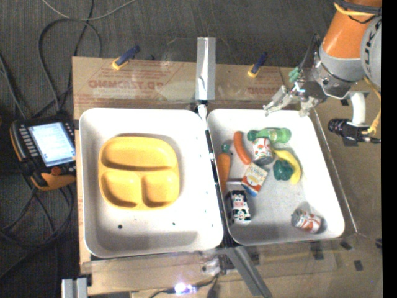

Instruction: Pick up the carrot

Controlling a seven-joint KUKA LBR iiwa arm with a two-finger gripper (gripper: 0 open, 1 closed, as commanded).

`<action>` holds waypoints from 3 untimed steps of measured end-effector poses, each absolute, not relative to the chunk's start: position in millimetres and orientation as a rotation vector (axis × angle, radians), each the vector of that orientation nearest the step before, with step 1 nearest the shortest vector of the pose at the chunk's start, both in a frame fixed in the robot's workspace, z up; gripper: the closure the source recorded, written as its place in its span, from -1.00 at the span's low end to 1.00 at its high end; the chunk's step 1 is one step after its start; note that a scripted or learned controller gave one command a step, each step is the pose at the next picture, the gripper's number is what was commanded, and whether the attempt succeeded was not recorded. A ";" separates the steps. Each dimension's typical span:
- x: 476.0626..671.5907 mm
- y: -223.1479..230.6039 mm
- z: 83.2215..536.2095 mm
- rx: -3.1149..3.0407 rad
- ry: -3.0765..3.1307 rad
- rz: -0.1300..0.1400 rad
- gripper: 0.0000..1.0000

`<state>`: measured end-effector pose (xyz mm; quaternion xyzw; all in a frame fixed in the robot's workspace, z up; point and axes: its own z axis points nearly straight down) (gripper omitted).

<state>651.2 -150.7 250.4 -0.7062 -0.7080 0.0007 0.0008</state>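
Plainly orange, the carrot (223, 168) lies against the right bin's (329, 185) left wall

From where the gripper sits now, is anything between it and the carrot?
Yes. The gripper hovers over the right bin's far edge. The carrot lies against the bin's left wall, with the hot dog and green bottle roughly between them.
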 end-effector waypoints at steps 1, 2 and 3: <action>602.9 -202.1 272.8 -2.192 -2.252 0.005 -1.00; 644.6 -223.5 278.5 -1.874 -2.525 0.004 -1.00; 668.7 -153.7 214.4 -1.897 -2.504 0.002 -1.00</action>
